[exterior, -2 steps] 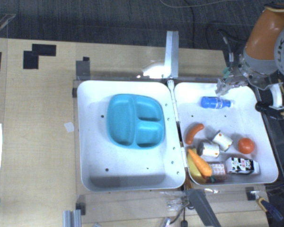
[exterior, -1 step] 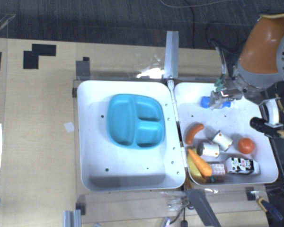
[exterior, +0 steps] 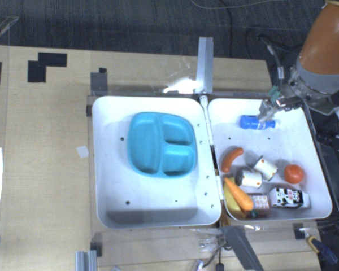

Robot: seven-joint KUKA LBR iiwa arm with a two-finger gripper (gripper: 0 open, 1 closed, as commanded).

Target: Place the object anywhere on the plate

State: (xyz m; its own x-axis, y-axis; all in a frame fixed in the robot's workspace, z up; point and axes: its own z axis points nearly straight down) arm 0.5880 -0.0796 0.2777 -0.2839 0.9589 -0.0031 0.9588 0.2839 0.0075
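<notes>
A blue sectioned plate lies in the left bin. In the right bin a small blue object lies near the back, on the bin floor. My gripper hangs just to the right of and over its right end, close to or touching it. The arm comes in from the upper right, its orange band at the frame's top right. Nothing is lifted off the bin floor.
The right bin's front half holds a red sausage, a carrot, a banana, a tomato, two small white cylinders and a black-and-white carton. A metal post stands behind the bins' divider.
</notes>
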